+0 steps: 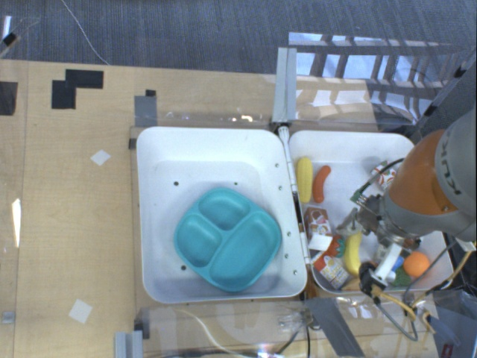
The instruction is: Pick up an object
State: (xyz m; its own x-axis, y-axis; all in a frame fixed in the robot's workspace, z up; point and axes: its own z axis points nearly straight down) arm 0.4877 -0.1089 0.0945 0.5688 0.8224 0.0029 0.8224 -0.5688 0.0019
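Note:
The right bin point(350, 144) holds several small items. A yellow corn-like piece point(304, 179) and a red-orange sausage point(320, 183) lie side by side near its left wall. Below them sit a brown-red packet point(316, 218) and a white card point(320, 242). A yellow banana-shaped piece point(352, 253) is near the front, with an orange ball point(416, 263) and a green item point(402, 277) to its right. My gripper point(358, 226) hangs low over the bin's front half, just above the yellow banana-shaped piece. The wrist hides what is between its tips.
The left bin point(171, 155) holds a teal divided plate point(227, 237) in its front half. A metal divider point(285, 88) stands behind the seam between the bins. The arm's grey body and orange band point(421, 185) cover the right bin's right side.

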